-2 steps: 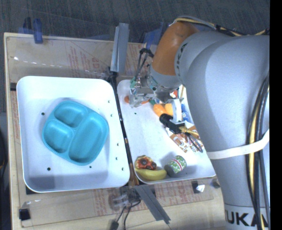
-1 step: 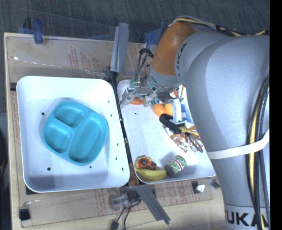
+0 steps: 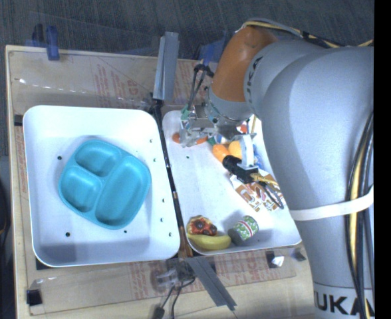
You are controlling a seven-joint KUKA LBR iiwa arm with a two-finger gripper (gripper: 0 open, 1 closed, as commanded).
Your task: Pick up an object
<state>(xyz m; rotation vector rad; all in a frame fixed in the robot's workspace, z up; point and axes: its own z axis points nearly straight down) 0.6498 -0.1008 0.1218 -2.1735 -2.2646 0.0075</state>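
The arm (image 3: 302, 111) covers the right bin's (image 3: 202, 198) three o'clock side, its gripper (image 3: 194, 130) low at the twelve o'clock corner. The jaws' state cannot be told. The left bin (image 3: 36, 178) holds a blue divided tray (image 3: 104, 183). Candidate objects crowd together: orange pieces (image 3: 223, 150) just beside the gripper, a banana (image 3: 209, 242) and small can (image 3: 244, 229) at six o'clock. A close may clip the bin wall or pinch nothing.

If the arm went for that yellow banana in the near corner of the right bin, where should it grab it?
Probably across the middle of the banana, coming straight down. It lies flat on its side along the right bin's near wall, so fingers should straddle its narrow width, minding the wall and the small can beside it.
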